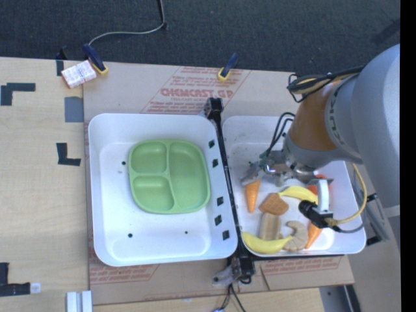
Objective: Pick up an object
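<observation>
Lying in the right bin (351, 242), the toy carrot (252, 195) is the piece nearest the gripper (263, 169), just below and slightly left of it in the camera view. Its long axis runs roughly up and down the picture, broad end toward the gripper and tip pointing at the bin's near edge. The gripper's metal parts sit just above that broad end, close to the divider between the two bins, but the wrist and the cables crowd that spot, so I cannot tell how the gripper stands, nor whether anything is caught in it. A short descent toward the near edge would probably bring it onto the carrot, and closing across the narrow width looks the better bet than along the length.

Around the carrot the right bin holds a cluster of play food: a brown bread-like piece (274, 204) just to its right, a tan block (268, 226) below that, a yellow banana (265, 243) curved along the near wall, a second banana (299, 194) under the arm, and a smaller orange carrot (312, 234) by a pale lumpy item. These sit touching or nearly so.

The left bin (104, 194) holds a green divided plate (169, 177), lying flat near its middle, with nothing visible in its compartments.
</observation>
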You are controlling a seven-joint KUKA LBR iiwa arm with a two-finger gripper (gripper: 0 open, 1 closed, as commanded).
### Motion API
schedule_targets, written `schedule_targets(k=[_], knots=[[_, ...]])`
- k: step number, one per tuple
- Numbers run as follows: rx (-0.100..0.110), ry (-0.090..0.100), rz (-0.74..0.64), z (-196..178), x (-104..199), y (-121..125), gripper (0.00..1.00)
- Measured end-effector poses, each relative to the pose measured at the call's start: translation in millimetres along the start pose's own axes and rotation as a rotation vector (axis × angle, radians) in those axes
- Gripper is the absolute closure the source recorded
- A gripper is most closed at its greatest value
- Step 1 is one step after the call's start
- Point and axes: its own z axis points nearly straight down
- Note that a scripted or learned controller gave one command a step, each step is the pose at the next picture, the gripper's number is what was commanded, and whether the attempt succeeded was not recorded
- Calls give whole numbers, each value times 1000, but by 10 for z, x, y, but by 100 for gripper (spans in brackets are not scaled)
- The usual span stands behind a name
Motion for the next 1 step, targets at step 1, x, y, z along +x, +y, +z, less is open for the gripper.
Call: schedule_targets(k=[1], knots=[[-2, 0, -1, -4, 44, -282, 0]])
